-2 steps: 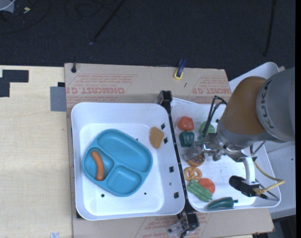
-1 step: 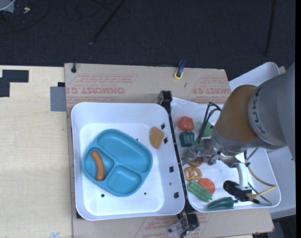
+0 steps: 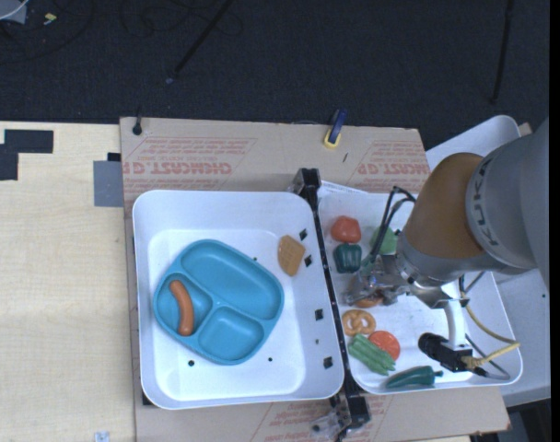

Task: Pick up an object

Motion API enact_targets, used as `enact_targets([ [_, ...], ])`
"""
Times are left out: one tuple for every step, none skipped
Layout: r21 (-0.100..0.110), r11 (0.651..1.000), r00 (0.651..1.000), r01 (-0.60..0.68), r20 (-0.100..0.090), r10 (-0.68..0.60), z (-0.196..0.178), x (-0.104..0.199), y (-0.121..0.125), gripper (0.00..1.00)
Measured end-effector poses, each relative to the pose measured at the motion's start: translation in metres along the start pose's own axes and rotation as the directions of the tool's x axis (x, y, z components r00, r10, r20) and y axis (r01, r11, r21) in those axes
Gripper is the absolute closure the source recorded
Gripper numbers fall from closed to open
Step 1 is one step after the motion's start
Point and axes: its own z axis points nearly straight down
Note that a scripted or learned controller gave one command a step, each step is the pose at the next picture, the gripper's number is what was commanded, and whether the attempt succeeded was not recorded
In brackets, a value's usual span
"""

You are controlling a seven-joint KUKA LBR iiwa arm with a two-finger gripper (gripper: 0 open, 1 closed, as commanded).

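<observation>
My gripper (image 3: 366, 291) is down in the right bin (image 3: 501, 325), near its left wall, with the grey and orange arm coming in from the right. It sits just below a dark green pepper (image 3: 346, 258) and just above a pretzel (image 3: 358, 321). An orange-red piece (image 3: 346, 229) lies farther back. A red tomato (image 3: 385, 343), a light green vegetable (image 3: 369, 355) and a dark teal pepper (image 3: 409, 376) lie toward the front. Something small and reddish shows at the gripper's tip, too hidden to name.
The left bin (image 3: 160, 357) holds a blue divided plate (image 3: 227, 293) with a sausage (image 3: 181, 307) in its left compartment. A tan wedge (image 3: 290, 254) lies by that bin's right wall. The divider between the bins (image 3: 324, 284) runs close to the gripper's left.
</observation>
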Motion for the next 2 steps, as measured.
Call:
enact_targets([
  [-0.007,1.0,1.0,0.008,0.002,-0.008,-0.054,-0.004,0.009,1.0],
  [-0.008,1.0,1.0,0.007,0.002,-0.007,-0.117,-0.006,0.008,1.0],
])
